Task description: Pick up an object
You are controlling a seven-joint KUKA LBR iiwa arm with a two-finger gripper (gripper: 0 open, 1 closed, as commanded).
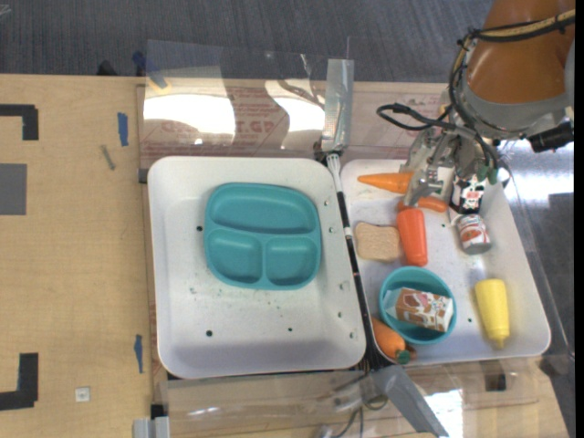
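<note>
My gripper (pixel 429 186) hangs low over the back of the right bin (pixel 529 272), with the grey arm and its orange band (pixel 525 35) reaching in from the upper right. It sits just above the top end of an orange-red cylinder (pixel 412 235) and right beside an orange carrot (pixel 387 182). A black-and-white toy (pixel 471 195) and a small can (pixel 473 234) lie just right of it. I see nothing lifted off the bin floor.
The right bin also holds a bread slice (pixel 377 241), a teal bowl (pixel 411 328) with a printed carton (pixel 424 309) in it, a yellow piece (pixel 493 310) and a small carrot (pixel 391 341). A teal divided plate (pixel 265 235) lies in the left bin (pixel 173 272).
</note>
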